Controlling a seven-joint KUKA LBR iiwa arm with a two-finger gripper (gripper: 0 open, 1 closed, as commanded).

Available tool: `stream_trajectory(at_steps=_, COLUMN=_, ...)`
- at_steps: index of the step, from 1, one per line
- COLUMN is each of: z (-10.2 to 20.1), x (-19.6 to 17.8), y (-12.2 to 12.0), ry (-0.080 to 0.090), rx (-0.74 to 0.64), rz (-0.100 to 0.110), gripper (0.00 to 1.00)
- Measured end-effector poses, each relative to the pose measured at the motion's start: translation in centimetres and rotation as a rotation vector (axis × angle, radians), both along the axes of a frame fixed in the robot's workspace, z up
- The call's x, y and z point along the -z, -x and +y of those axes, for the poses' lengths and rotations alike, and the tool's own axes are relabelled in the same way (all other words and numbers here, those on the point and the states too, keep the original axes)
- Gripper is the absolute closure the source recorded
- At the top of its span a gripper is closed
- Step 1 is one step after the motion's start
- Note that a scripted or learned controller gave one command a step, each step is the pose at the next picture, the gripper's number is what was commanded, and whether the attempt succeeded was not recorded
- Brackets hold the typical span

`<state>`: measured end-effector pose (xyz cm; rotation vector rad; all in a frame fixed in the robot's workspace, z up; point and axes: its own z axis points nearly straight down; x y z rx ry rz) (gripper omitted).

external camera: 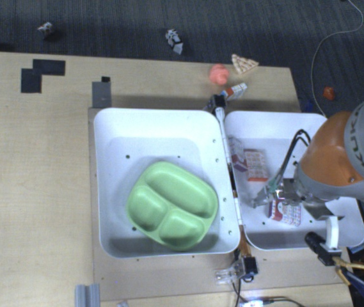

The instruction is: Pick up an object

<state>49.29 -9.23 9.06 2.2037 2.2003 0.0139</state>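
Note:
The arm's orange band and grey wrist hang over the right bin [252,238], with the gripper [275,200] low inside it. Its tips sit at a red-and-white packet [288,215] lying on the bin floor. A second printed packet [254,164] lies flat further back in the same bin, beside a thin wrapper [235,151] near the left wall. A green divided plate [172,203] lies tilted in the left bin [111,171], apart from the gripper.
On the bench behind the bins lie a pink ball [219,74], a triangular wedge [244,63] and a small tube [234,92]. A dark bar [227,152] runs along the divide between the bins. Cables trail at the right.

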Motion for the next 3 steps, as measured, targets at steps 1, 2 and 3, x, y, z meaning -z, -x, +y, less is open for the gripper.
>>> stream_trajectory(at_steps=1, z=0.0, x=-1.3, y=-0.3, ry=0.0, rx=-0.001, rz=-0.009, gripper=1.0)
stream_trajectory(at_steps=2, z=7.5, x=-9.5, y=-9.3, ry=-0.015, rx=-0.008, rz=0.02, gripper=1.0)
stream_trajectory(at_steps=3, z=7.4, x=-9.4, y=-9.2, ry=-0.013, rx=-0.006, rz=0.023, gripper=0.0)
